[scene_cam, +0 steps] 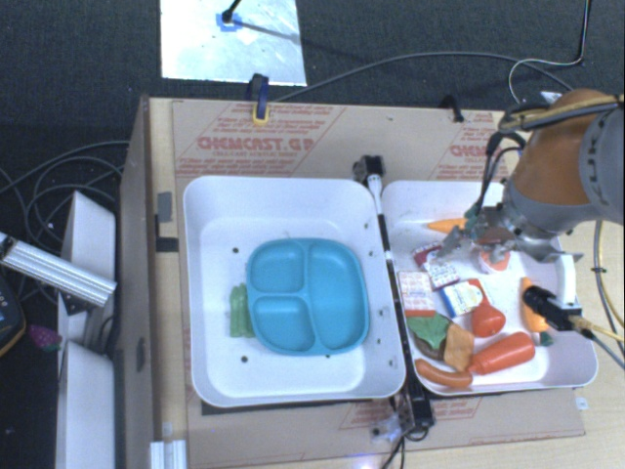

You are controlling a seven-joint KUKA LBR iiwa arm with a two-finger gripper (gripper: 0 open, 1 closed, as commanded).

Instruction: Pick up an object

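where the arm (571, 154) reaches in from the right, its gripper (469, 240) sits low over the far half of the right bin (586, 364), about midway across that bin's width. whether the gripper is open or closed cannot be told from this angle, nor whether it grips anything.

all loose toy food lies in the right bin:
- an orange wedge (447, 226) lies near the far edge, just beside the gripper.
- a red-and-white piece (494, 258) lies just beside the gripper, on its near right side.
- a small white packet (414, 288) lies against the left wall.
- a blue-and-white carton (457, 297) lies just right of that packet.
- a red pepper (486, 317) touches the carton's near end.
- a green leaf (428, 327) lies near the left wall, below the packet.
- a carrot (504, 353) lies slantwise toward the near edge.
- a sausage (441, 375) lies along the near edge, by the near left corner.

the left bin (210, 223) holds a blue divided plate (308, 294) at its centre. a green strip (238, 312) lies against the plate's left rim.
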